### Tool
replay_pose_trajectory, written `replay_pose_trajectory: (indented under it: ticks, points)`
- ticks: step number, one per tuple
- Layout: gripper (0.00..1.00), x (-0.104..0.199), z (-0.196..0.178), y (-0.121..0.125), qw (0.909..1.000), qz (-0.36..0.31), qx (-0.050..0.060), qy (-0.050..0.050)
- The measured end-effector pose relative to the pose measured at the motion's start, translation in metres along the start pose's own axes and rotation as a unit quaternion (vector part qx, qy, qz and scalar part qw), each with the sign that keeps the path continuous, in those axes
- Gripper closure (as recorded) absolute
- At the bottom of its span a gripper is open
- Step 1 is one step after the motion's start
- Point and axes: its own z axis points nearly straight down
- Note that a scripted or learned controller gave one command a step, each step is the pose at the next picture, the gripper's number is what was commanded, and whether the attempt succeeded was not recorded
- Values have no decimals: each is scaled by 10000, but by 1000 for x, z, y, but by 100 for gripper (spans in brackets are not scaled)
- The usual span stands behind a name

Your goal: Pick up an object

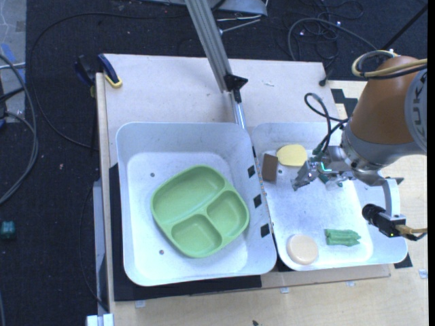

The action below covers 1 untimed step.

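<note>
1. We lose most of the arm point(397, 107) past the right edge; its orange and grey bulk also hides part of the right bin's point(340, 267) far right wall.
2. We cannot make out the gripper point(309, 174) clearly (too small and dark against the wrist).
3. The brown block point(270, 168) sits by the bin's left wall, its shape too small to read.
4. The yellow piece point(292, 155) is partly covered on its right by cables and the gripper.
</note>
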Motion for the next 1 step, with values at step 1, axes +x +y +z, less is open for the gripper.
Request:
replay_pose_trajectory:
  ticks: [1]
  points:
    - [0, 0, -1, 1, 10000, -2, -14, -2]
